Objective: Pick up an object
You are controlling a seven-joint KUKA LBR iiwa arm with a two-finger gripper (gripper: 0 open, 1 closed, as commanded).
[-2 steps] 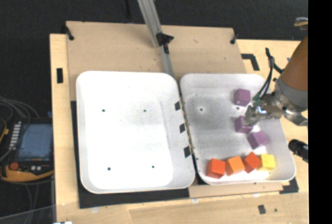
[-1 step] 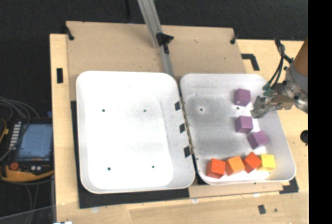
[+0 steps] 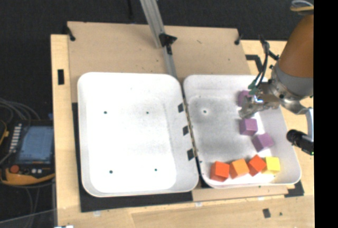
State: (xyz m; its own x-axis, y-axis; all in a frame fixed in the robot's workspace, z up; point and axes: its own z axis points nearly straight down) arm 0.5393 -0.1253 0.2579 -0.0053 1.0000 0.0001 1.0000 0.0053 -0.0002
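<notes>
Purple block (image 3: 248, 126) just below gripper (image 3: 247, 111) in right bin (image 3: 211, 89) looked light, rigid, best pinched across flat sides; jaw state couldn't be told.

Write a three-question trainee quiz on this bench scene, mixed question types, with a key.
1. True or false: the small yellow cube lies in the left shallow white bin.
2. Multiple choice: the row along the right shallow white bin's near edge holds which colours? A) purple only B) orange, red and yellow C) green and blue
3. Fill in: the gripper hangs over the ___ bin, beside the small purple blocks.

Key: 1 false; 2 B; 3 right.
</notes>
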